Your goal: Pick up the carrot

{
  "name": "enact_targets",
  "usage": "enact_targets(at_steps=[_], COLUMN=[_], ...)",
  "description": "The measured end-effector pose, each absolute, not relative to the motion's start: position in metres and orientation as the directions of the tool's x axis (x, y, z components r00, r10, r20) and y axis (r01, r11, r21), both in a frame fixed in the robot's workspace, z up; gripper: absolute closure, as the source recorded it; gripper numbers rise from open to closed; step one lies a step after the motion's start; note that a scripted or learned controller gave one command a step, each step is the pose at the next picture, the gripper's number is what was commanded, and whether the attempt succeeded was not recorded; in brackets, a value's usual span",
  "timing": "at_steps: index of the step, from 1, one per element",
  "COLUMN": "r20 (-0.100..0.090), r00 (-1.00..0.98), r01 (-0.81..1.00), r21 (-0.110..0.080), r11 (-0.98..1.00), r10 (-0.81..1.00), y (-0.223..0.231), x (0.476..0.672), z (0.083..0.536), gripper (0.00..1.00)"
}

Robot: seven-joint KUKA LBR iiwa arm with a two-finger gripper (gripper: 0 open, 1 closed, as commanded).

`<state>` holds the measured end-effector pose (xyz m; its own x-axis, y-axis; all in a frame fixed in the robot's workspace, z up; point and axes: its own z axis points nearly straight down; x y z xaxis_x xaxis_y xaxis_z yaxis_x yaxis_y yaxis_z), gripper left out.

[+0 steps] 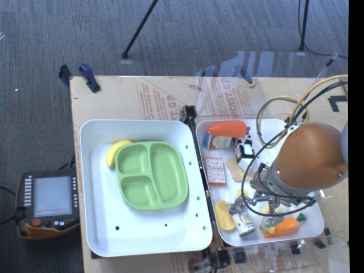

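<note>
Hovering low in right white bin: two-finger gripper just beside small orange carrot; grip state unclear, cannot tell.

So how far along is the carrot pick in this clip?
Done: the arm has reached over the right bin, above the clutter. In hand: the tool hangs just left of and above the carrot, which lies on the bin floor near the front corner. Left: closing on the carrot and lifting it; nothing shows it between the fingers yet.
</note>
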<state>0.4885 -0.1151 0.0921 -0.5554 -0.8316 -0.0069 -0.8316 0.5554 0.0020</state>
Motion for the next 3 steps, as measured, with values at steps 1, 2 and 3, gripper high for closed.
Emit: enact_targets(at_steps=[1, 2, 3], r20=[-0.003, -0.004, -0.008], r00=[-0.810, -0.834, -0.883], r01=[-0.587, -0.552, -0.469], r21=[0.004, 0.003, 0.000], r11=[0.810, 0.834, 0.883], r10=[-0.587, -0.552, -0.469], y=[-0.109, -0.081, -0.107], x=[0.529, 0.583, 0.647], z=[0.087, 0.088, 0.101], gripper=[0.00, 0.00, 0.00])
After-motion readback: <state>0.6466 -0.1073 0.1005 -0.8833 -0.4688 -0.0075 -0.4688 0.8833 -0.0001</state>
